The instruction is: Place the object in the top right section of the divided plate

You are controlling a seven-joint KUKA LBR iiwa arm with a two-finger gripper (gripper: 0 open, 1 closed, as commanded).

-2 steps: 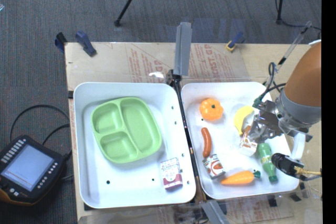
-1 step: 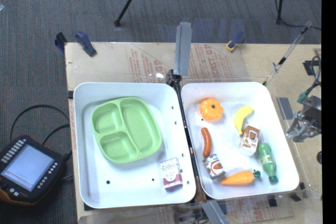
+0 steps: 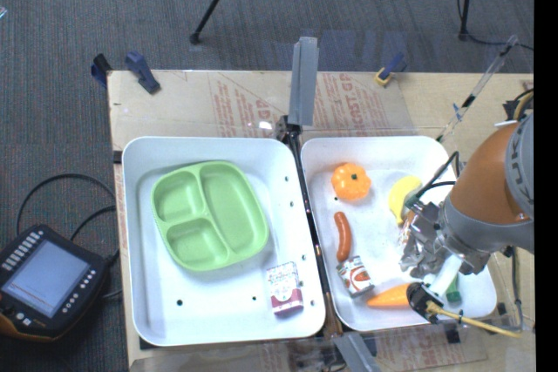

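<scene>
While the arm reaches in over the right-hand bin, the following is recorded, places taken from the gripper.

Gripper: low over the right bin, near its right wall; metal parts crowd together from this angle, so its state cannot be told.
Grasp: nothing is visibly lodged in the gripper; no hold is confirmed.
Carrot: orange, lying flat just below and slightly left of the gripper, tip pointing left, near the bin's lower edge.
Small carton: red and white, left of and a little below the gripper, just beside the carrot's tip.
Sausage: reddish, lying lengthwise left of the gripper, just above the carton.
Pumpkin: orange, up and to the left of the gripper, apart from the sausage.
Yellow item: rounded, possibly a lemon or banana, just above the gripper and partly hidden by the wrist.
Divided plate: green, three sections, in the left bin, well apart to the gripper's left; all sections bare.
Top right section: the long compartment on the plate's right side, nearest the gripper.
Pink box: small, in the left bin below the plate, left of the gripper.
Pendant: on the floor, far left of the bench.
</scene>
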